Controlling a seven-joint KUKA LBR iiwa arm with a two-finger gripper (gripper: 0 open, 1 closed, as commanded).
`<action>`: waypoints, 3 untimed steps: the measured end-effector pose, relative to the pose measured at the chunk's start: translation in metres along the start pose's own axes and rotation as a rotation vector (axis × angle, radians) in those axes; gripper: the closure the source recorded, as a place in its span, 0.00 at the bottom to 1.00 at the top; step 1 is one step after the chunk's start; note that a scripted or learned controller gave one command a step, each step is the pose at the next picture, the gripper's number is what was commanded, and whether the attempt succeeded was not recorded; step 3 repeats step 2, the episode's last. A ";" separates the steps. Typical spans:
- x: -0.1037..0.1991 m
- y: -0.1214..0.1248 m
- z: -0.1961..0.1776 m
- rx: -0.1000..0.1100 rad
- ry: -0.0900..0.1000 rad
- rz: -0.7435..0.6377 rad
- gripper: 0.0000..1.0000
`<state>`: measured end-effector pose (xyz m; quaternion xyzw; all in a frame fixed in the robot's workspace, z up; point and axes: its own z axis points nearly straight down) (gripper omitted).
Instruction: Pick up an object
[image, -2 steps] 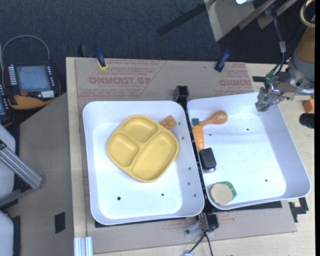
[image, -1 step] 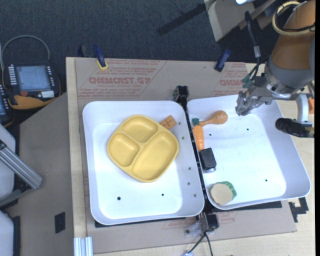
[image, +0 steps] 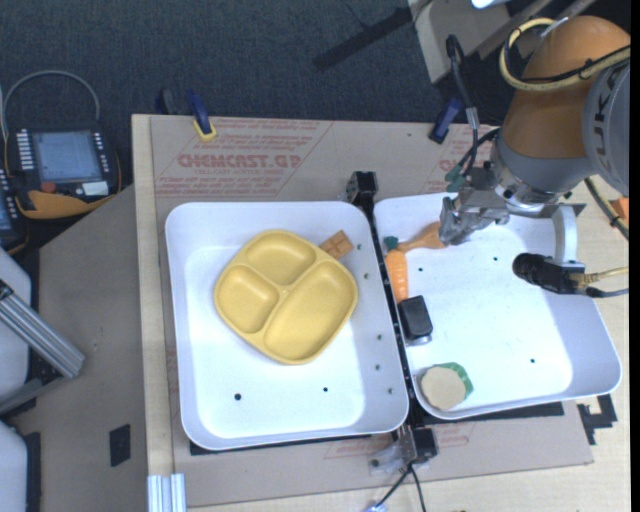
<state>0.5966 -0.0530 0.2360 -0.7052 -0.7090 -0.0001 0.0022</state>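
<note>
Looking down from the fixed camera, the counter (image: 150, 300) is seen to carry two shallow white bins side by side. In the left bin (image: 200, 380) a yellow divided plate (image: 286, 295) is laid near the middle, and a small brown block (image: 336, 244) is tucked against the plate's upper right rim.

The arm (image: 560, 90) is brought in from the right, and its pincer (image: 457, 228) is lowered over the upper left part of the right bin (image: 520, 330). Whether the pincer is wide or narrow cannot be told, and nothing is plainly seen gripped in it.

An orange piece (image: 423, 239) is laid just beside the pincer, on its left, slanting down towards the wall between the bins; whether the two are touching cannot be told. A carrot (image: 397, 272) is placed just below it, lengthwise along the same wall. A black block (image: 415, 318) is set just below the carrot. Near the bin's lower left corner, a round beige piece with a green edge (image: 444, 386) is laid, apart from the block.
</note>
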 end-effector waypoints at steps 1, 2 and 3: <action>0.054 -0.013 -0.005 0.000 -0.001 0.000 1.00; 0.111 -0.024 0.010 0.001 -0.001 -0.001 1.00; 0.111 -0.024 0.010 0.001 -0.001 -0.001 1.00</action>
